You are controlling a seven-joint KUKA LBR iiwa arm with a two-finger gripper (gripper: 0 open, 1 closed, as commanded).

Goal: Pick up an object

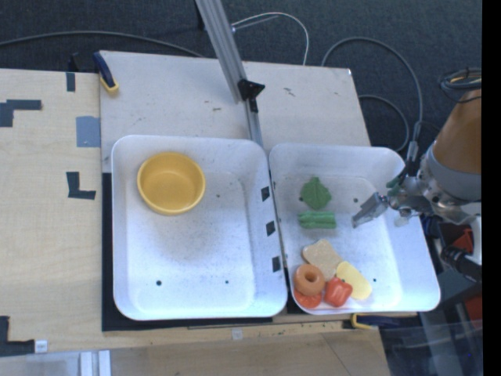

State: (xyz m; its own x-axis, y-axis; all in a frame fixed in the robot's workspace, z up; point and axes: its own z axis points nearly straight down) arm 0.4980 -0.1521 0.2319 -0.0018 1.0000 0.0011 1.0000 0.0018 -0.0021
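The right bin (391, 288) holds a green leafy toy (315, 192), a green bean-like piece (317, 221), a tan bread slice (322, 254), an orange doughnut (309, 279), a red pepper (337, 291) and a yellow piece (356, 280). A yellow bowl (171, 182) sits at the upper left of the left bin (196, 280). My gripper (365, 211) hangs over the right bin's right half, to the right of the green pieces, with nothing between its fingers as far as I can see. The fingers point left and down.
A grey metal pole (223, 37) slants across the bench top behind the bins, ending at a black clamp (250, 90). Cables (376, 53) loop on the dark floor at the back right. A blue and yellow clamp (105, 72) sits at the bench's far left corner.
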